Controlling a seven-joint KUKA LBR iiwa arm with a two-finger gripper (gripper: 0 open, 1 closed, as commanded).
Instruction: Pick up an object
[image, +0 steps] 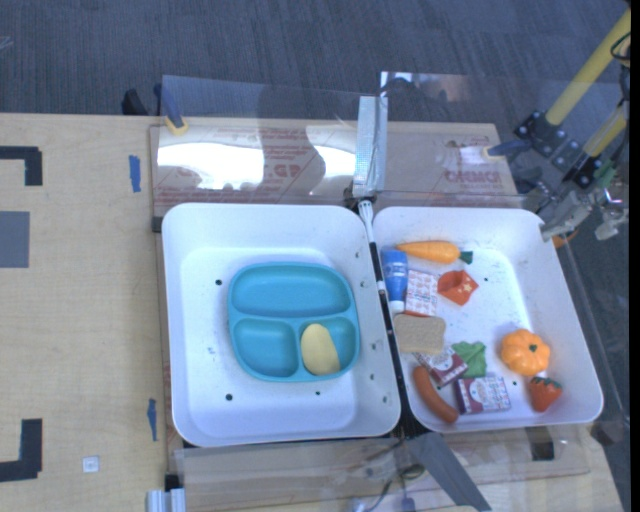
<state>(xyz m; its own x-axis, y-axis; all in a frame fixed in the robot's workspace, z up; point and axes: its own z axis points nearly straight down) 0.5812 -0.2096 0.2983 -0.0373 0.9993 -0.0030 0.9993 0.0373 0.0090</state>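
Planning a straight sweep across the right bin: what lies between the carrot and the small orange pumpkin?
In the camera view, a red pepper-like toy sits between the carrot and the pumpkin; past it, bare white bin floor.

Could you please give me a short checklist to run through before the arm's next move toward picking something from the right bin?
1. Gripper above the right bin's far right corner, outside its wall: ok.
2. Finger state: cannot tell.
3. Nothing seen held: ok.
4. Toy pumpkin stands apart from its neighbours, easy target: ok.
5. Hot dog, brown bread slice and packets crowded together: not ok.
6. Yellow lemon lies in blue tray, left bin: ok.
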